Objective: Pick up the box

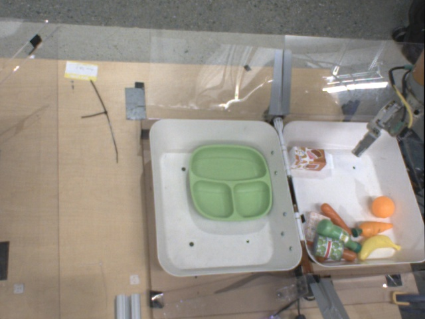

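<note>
Near the right bin's [398, 161] far-left wall lies the box [309, 159] — long axis across the view; gripper [364, 147] hangs to its right, well apart, holding nothing.

A grey end effector [364, 146] is seen — slim, metallic, tapering to a dark tip. Behind it a bulkier grey wrist block is made out (details blurred), with black cables looped alongside — some yellowish.
</note>
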You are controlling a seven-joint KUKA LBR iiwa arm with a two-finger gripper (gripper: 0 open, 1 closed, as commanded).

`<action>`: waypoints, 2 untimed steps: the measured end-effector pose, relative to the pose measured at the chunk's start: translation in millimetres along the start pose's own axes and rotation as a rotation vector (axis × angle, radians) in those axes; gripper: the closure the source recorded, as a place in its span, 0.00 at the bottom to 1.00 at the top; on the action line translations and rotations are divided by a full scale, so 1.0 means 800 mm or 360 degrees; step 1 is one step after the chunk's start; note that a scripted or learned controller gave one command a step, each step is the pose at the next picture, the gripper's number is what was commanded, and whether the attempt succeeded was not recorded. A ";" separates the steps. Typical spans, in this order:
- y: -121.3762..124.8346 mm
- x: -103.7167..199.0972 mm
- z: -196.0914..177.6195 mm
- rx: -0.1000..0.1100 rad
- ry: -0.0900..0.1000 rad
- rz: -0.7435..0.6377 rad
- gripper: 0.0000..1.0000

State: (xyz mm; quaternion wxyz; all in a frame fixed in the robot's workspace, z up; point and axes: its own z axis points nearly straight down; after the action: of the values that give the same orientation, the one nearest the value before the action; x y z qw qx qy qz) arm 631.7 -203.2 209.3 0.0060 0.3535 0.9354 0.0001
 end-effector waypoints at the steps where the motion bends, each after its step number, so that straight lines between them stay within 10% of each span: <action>1: 0.099 0.063 0.060 -0.0002 0.0006 -0.0032 0.00; 2: -0.016 0.090 0.106 0.0004 0.0007 0.0198 0.00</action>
State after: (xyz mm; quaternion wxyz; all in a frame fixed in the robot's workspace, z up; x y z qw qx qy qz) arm 570.5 -165.3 123.9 0.0033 0.4109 0.9117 0.0001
